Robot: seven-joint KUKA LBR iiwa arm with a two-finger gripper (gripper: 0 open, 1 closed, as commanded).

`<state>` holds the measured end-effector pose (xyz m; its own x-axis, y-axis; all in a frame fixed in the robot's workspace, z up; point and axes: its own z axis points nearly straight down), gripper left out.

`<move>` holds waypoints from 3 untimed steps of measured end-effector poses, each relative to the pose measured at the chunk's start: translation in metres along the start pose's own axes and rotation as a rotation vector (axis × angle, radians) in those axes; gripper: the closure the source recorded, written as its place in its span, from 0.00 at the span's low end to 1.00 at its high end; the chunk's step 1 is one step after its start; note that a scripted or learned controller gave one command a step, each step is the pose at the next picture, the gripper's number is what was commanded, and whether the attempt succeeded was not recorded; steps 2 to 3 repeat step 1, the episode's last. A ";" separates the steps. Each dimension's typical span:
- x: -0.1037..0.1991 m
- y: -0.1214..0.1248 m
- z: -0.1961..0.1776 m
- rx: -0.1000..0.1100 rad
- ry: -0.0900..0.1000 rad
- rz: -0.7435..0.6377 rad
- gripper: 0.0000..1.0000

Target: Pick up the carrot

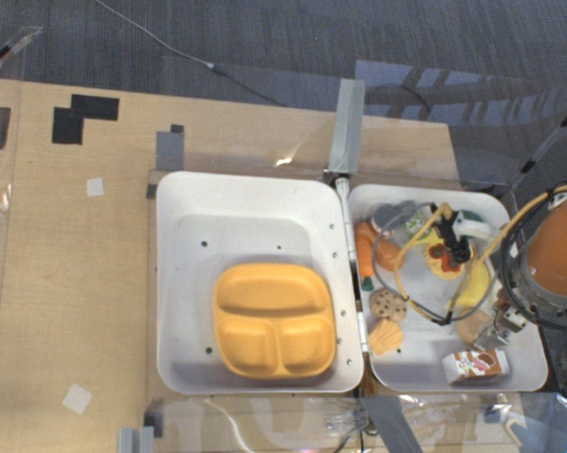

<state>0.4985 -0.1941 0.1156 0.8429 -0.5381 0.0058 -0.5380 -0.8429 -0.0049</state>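
The claw (493, 326) sits low at the right side of the right bin (530, 377), and whether it is wide or narrow I cannot tell. The carrot (365, 245) lies along that bin's left wall, well apart from the claw, with a cookie (387, 303) just below it and a banana (473, 284) and loose cables between. A good approach probably lifts clear first, crosses left over the clutter, then descends with the grip set across the carrot's narrow width.

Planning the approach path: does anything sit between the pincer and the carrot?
Yes. The carrot lies at the right bin's left wall; the pincer is near its right side. Between them lie a banana, a cookie and a looping yellow cable.
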 end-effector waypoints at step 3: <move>0.047 -0.016 0.013 -0.001 0.015 -0.229 1.00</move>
